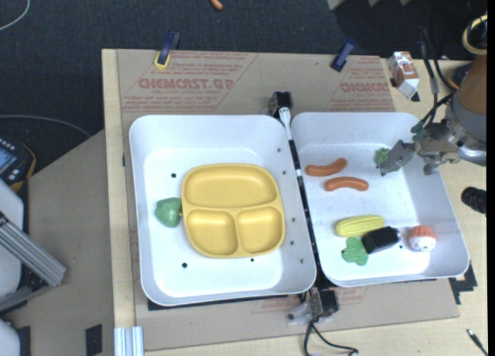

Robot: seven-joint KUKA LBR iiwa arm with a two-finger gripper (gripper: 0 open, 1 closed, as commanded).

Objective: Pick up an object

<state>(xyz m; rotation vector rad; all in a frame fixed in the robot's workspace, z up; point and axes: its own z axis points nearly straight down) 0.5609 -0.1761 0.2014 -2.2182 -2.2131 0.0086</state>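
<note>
Camera view: gripper [389, 159] hovers over right bin [441, 192], jaw state cannot tell; 2 sausages [326, 167] lie close, risking a glancing miss.

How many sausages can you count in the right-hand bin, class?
2. One sausage lies toward the bin's far left, tilted; the other sausage lies just below it, nearer the camera. They are close but apart. None seems hidden.

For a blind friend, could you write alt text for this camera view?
A robot arm's claw hovers over the right bin, which holds two sausages, corn, and other toy foods. The left bin holds a yellow divided plate beside a green toy.
</note>
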